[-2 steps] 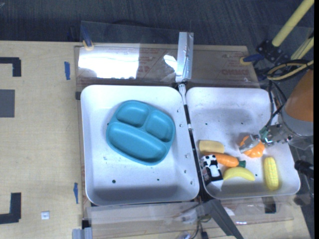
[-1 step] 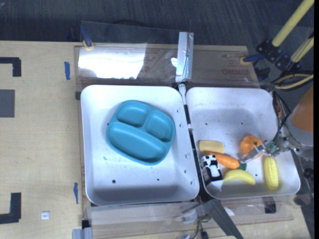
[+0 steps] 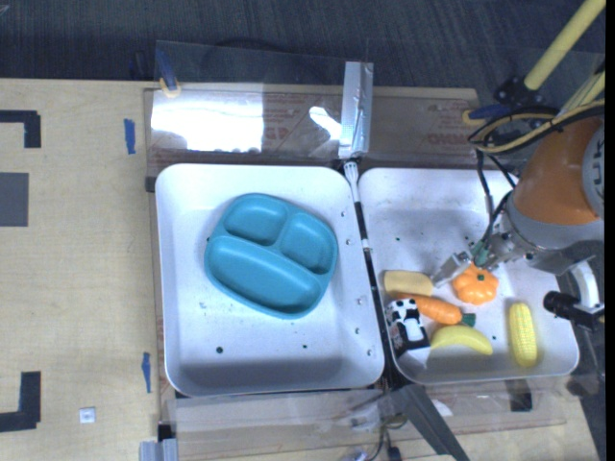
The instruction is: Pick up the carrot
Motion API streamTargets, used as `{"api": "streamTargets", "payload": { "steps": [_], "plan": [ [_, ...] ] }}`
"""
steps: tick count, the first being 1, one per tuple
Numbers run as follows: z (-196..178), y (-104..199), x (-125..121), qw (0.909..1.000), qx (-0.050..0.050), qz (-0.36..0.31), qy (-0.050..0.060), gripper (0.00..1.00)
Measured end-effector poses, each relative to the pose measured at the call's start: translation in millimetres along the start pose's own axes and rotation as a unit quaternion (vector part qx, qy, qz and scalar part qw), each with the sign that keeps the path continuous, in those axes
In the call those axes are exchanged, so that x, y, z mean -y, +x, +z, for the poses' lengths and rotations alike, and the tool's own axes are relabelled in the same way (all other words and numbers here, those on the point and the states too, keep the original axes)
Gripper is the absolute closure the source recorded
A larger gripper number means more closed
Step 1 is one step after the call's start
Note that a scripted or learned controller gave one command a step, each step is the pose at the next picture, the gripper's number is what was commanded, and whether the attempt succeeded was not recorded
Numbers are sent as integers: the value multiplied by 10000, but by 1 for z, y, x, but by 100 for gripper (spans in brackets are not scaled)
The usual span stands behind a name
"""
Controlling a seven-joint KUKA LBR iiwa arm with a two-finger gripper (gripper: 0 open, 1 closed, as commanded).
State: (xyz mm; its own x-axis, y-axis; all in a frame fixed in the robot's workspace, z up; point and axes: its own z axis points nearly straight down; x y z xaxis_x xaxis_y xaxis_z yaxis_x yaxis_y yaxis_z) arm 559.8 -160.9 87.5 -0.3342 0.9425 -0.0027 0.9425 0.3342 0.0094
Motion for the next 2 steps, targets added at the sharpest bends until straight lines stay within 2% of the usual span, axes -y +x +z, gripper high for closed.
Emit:
{"api": "streamTargets", "payload": {
  "steps": [1, 2],
  "plan": [
    [-30, -28, 95, 9993, -11, -378, 46, 0],
    [-52, 12, -24, 9904, -3, -1385, 16, 0]
  ]
}}
